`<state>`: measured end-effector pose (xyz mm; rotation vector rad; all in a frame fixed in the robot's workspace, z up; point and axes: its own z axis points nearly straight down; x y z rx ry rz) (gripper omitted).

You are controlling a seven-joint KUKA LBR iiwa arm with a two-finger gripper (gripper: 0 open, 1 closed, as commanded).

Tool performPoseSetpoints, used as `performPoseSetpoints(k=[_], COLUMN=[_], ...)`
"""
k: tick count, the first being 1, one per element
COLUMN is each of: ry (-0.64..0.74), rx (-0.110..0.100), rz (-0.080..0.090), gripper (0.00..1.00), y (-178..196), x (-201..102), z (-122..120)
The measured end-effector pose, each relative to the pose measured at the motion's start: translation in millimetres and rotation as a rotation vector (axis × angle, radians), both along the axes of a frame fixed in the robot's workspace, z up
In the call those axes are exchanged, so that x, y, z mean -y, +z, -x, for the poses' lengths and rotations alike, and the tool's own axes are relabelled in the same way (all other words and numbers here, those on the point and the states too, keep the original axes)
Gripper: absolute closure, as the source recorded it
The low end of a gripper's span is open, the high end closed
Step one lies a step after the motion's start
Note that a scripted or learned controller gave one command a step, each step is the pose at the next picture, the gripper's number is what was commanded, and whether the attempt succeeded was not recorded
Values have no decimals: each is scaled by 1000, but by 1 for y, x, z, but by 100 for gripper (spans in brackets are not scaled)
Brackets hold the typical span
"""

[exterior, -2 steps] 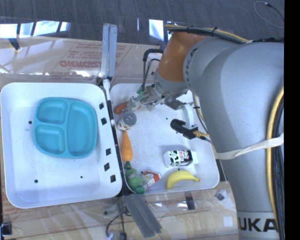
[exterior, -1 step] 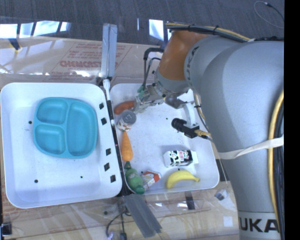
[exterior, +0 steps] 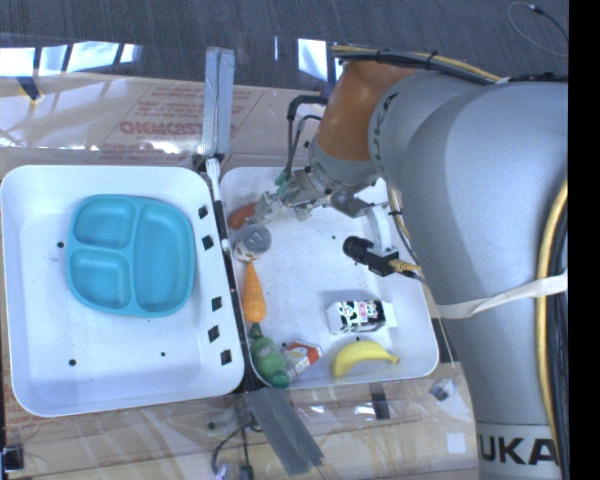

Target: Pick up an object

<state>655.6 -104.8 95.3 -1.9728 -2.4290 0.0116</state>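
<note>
Carrot (exterior: 253, 294) lies along the right bin's (exterior: 420, 313) left wall, just below the end effector (exterior: 263, 211); whether that is clenched, I cannot tell. Likely light, stiff, smooth: grip mid-body, across its width.

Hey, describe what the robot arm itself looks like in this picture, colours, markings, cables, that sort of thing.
The arm is bulky, rounded and light grey, with an orange band above the wrist. White KUKA lettering sits on a dark base section at the lower right. Thin cables run over the orange band, and a pale strap wraps around the grey body. The gripper is a small metallic grey assembly.
</note>
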Motion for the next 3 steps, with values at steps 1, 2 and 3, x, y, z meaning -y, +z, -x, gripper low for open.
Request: performPoseSetpoints(k=[1,2,3], ry=[159,239,188], rx=[7,10,5], rz=[0,0,-1], gripper=[0,0,0], y=[94,-6,-7], x=[-34,43,12], z=[46,-1,0])
